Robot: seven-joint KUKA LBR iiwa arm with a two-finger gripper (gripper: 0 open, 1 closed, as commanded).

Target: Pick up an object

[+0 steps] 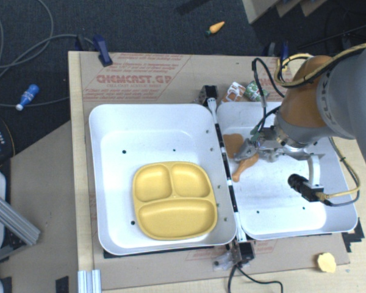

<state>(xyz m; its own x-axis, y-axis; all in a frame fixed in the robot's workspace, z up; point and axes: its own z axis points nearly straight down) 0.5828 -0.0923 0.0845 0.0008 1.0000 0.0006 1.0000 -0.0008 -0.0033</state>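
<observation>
Gripper low in right bin, at far-left corner; open or shut: can't tell. Touching orange-brown wooden spoon-like utensil lying by divider. Prob. light, stiff, smooth; best taken across narrow handle. Arm in from right, wrist bent down. Yellow divided plate in left bin.

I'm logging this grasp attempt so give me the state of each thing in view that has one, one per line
Yellow divided plate: upright, flat in the left bin.
Brown toy piece: lying in the right bin against its left wall, beside the end effector.
End effector: low over the right bin at the brown toy piece; grip cannot be told.
Yellow item: on the bench, outside the bins.
</observation>
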